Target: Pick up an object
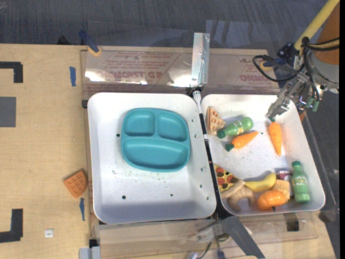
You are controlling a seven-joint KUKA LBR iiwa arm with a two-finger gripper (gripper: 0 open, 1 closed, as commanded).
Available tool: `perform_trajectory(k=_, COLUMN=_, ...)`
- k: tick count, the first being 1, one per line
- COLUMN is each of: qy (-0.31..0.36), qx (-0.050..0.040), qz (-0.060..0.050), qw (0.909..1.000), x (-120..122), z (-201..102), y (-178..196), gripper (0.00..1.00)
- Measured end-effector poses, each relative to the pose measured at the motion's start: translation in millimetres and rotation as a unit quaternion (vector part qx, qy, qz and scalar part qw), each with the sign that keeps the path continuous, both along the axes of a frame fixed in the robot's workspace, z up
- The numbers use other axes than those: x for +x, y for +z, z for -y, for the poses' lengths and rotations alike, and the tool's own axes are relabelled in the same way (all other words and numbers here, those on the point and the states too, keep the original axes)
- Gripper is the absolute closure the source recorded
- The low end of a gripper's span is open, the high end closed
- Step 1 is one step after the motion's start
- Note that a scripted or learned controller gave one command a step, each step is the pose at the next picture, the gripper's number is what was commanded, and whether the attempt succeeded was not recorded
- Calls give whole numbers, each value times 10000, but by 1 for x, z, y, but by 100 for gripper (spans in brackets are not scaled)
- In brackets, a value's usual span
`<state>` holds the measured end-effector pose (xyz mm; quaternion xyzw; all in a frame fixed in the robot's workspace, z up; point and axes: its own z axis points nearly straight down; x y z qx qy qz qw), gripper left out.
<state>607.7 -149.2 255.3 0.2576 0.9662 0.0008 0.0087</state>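
The claw (pixel 274 112) hovers just above the upper carrot (pixel 276 137) in the right bin (pixel 315 161), holding nothing, its opening too unclear to tell, so the pick looks not yet made.

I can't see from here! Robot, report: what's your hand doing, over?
Gripper above right bin's top corner, holding nothing seen. Nearest: upright carrot, just below. Second carrot and green bottle lie left of it.
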Motion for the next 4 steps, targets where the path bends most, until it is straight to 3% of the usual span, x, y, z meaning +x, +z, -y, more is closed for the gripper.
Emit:
perform_trajectory(k=1, qy=2263, qx=4, qz=-83, qw=9740, x=-17, z=-33, y=-123, gripper=100)
perform_trajectory(k=2, qy=2260, qx=-5, qz=-63, qw=9741, x=-16, z=-33, y=-121, gripper=0)
perform_trajectory(k=3, qy=2268, qx=-19, qz=-36, qw=9739, x=9, z=-37, y=-166, gripper=0)
perform_trajectory(k=4, qy=2265, qx=-38, qz=37, qw=9740, x=13, z=-38, y=-152, gripper=100)
